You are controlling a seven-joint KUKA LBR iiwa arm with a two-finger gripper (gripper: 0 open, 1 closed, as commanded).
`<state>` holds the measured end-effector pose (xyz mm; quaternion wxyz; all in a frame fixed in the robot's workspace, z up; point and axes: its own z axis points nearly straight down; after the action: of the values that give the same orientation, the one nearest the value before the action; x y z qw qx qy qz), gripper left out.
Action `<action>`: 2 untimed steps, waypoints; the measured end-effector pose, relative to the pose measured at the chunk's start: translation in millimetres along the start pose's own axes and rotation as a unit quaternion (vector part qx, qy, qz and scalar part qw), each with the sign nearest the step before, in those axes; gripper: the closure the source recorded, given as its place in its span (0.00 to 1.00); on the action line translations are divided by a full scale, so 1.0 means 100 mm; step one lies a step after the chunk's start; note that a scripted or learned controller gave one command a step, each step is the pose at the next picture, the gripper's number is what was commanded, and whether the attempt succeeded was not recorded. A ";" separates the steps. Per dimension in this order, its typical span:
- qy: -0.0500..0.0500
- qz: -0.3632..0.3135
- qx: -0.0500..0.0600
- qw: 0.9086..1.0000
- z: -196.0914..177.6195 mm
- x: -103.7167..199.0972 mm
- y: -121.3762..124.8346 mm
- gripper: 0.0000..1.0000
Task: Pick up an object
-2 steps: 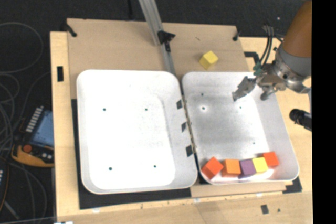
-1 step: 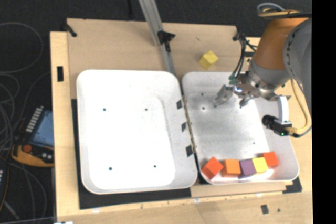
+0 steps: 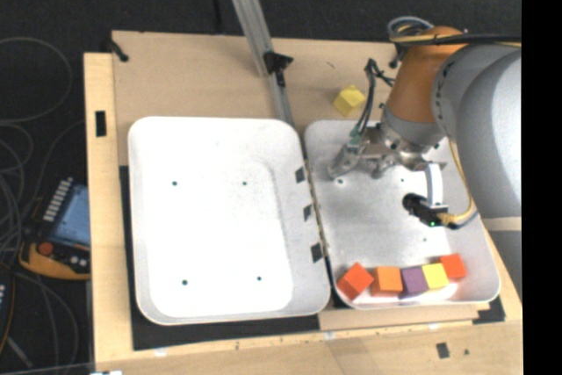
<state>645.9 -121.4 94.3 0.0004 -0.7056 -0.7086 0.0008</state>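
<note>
From the overhead camera you see two white bins side by side on the bench. The left bin has nothing in the arm's way. In the right bin, five blocks sit in a row along the near wall: a red-orange block, an orange block, a purple block, a yellow block and another red-orange block, each touching the next. A yellow block lies outside on the bench, just behind the right bin. A metal pole slants across the bench toward the gap between the bins.

The arm reaches in from your right, and its gripper hangs over the far left part of the right bin, well apart from the row of blocks. You cannot tell how wide it stands; nothing shows in its grasp.
</note>
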 end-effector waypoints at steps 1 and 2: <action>0.001 -0.001 -0.004 1.000 -1.07 0.41 -0.72 0.00; 0.000 -0.001 -0.003 1.000 -1.03 0.64 -0.28 0.00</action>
<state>618.2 -57.1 196.9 -0.0012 -0.7052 -0.7090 -0.0012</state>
